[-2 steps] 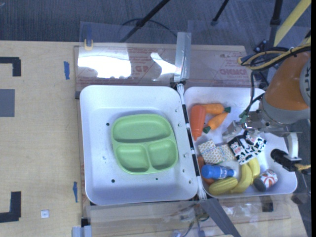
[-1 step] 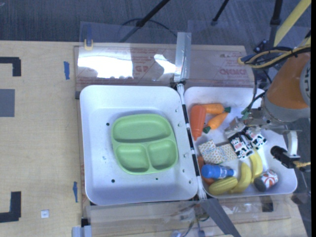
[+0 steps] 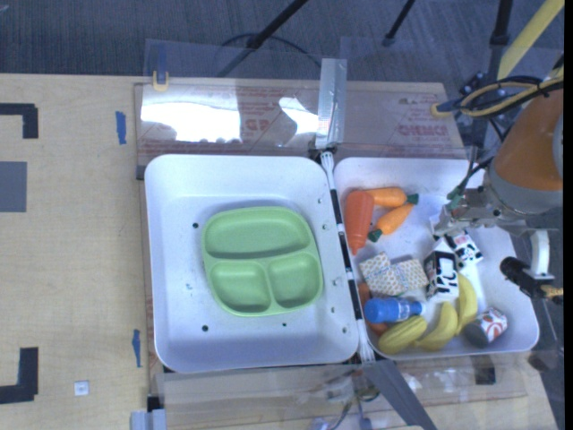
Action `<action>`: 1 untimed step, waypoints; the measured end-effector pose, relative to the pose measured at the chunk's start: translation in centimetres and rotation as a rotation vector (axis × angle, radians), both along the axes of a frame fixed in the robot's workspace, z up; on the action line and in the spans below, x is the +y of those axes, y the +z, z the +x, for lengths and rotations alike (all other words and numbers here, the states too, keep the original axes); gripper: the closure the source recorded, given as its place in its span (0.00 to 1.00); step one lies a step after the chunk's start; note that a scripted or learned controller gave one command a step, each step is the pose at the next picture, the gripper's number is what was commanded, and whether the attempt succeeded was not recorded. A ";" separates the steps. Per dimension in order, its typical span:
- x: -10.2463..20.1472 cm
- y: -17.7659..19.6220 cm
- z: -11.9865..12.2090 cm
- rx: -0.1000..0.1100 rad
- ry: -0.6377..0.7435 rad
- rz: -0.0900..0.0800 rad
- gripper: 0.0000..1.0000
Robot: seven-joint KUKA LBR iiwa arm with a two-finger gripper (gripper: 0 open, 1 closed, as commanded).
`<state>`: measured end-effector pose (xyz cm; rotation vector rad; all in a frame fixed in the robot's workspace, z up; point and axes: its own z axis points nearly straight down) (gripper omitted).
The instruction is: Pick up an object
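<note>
Nearest the camera, in the right bin point(image 3: 524, 337), yellow bananas point(image 3: 440, 322) lie beside a blue bottle point(image 3: 390, 310), with a black-and-white cow toy point(image 3: 445, 269) just behind. Farther back sit orange carrots point(image 3: 380, 209). The end effector point(image 3: 458, 227) hangs over the cow toy; whether it grips anything cannot be told. A green divided plate point(image 3: 260, 260) fills the left bin point(image 3: 170, 195).

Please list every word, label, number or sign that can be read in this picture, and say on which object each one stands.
No text here can be read with certainty.
Red print on the clear panel behind the right bin: too blurred to read.
Fainter red print on the panel behind the left bin: washed out by glare.
Black-and-white pattern on the item in the right bin: no readable letters.
</note>
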<state>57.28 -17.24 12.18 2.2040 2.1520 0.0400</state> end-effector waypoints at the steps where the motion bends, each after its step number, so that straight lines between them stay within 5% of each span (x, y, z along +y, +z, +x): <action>1: -0.7 -1.2 1.1 0.019 -0.003 0.011 1.00</action>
